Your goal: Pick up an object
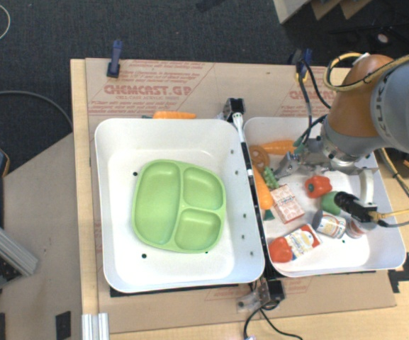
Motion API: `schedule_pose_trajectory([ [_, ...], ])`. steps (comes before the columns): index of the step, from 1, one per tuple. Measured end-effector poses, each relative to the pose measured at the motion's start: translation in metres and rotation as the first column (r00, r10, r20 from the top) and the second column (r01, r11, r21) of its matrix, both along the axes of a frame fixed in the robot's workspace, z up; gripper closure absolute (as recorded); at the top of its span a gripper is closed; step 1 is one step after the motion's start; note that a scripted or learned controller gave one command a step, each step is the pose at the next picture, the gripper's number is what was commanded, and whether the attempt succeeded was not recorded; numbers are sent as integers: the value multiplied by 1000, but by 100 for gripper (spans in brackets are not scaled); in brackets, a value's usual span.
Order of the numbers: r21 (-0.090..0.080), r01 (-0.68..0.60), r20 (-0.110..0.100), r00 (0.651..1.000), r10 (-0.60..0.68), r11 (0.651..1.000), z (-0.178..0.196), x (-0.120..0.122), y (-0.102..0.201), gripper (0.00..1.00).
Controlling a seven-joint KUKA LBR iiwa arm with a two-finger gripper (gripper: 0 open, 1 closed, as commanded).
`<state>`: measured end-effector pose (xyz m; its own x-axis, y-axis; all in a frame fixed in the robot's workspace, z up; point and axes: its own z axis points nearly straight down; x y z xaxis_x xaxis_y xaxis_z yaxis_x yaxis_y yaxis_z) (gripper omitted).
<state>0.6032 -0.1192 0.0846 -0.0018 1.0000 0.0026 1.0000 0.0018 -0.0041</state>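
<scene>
Dark carpet surrounds the desk (91, 190); near the green plate (178, 206), the gripper (294, 163), grip state unclear, has lifted nothing.

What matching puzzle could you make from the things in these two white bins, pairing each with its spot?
Things:
1. green divided plate
2. red pepper toy
3. orange carrot toy
4. gripper

Places:
A. along the right bin's left wall
B. left bin, lying alone
C. right bin's upper part, over the toys
D. right bin's middle, beside a green toy

Pairs: 1-B, 2-D, 3-A, 4-C
</scene>
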Motion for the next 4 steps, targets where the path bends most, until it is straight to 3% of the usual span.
schedule_pose_trajectory([
  [1, 1, 9, 2, 1000, -9, 1000, 1, -41, -95, 0],
  [2, 1, 1, 0, 1000, -1, 1000, 0, -71, -56, 0],
  [3, -3, 3, 6, 1000, -3, 1000, 10, -69, -58, 100],
  [4, -1, -10, 15, 1000, 10, 1000, 106, -53, 43, 100],
])
